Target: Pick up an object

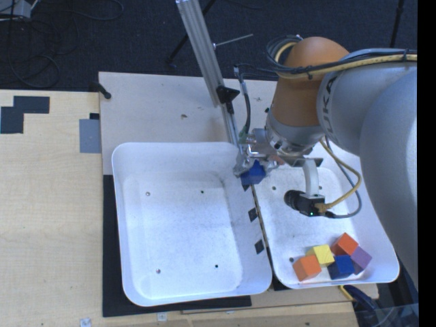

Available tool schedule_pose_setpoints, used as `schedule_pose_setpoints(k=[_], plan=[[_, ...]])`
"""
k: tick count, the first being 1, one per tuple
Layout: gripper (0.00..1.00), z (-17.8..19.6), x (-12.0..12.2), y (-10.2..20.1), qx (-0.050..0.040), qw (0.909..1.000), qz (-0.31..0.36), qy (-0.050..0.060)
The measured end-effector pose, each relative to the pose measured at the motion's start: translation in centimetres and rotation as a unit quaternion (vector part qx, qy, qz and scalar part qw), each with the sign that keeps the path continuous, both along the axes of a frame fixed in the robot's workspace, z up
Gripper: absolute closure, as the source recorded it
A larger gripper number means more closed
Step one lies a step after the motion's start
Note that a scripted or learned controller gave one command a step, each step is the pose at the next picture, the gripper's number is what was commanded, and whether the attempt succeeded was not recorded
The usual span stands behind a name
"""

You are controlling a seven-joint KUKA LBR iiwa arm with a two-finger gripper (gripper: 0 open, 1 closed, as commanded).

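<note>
My gripper (253, 167) hangs over the seam between the two bins, near their far edge. A small blue block (254, 175) sits between its fingertips, lifted above the bin floor, and the fingers are shut on it. The grey arm with its orange band (306, 80) fills the upper right above the gripper. In the near right corner of the right bin (381, 268) lie several more blocks: an orange one (306, 267), a yellow one (323, 255), a blue one (340, 267), a red-orange one (347, 243) and a purple one (361, 258).
The left bin (122, 182) stands beside the right one. A slanted aluminium post (204, 53) rises just behind the gripper. A black sensor with a yellow cable (303, 203) hangs over the right bin.
</note>
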State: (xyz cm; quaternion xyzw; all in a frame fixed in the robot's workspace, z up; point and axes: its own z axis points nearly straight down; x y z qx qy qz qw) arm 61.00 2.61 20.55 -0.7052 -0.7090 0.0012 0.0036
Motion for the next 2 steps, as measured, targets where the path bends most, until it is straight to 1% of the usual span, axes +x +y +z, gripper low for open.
schedule_pose_setpoints(k=[1, 2], plan=[[1.0, 5.7, 5.6, -4.2, -0.003, 1.0, -0.003, -0.006], [1.0, 0.3, -0.3, 2.1, -0.0006, 1.0, 0.0, 0.003]])
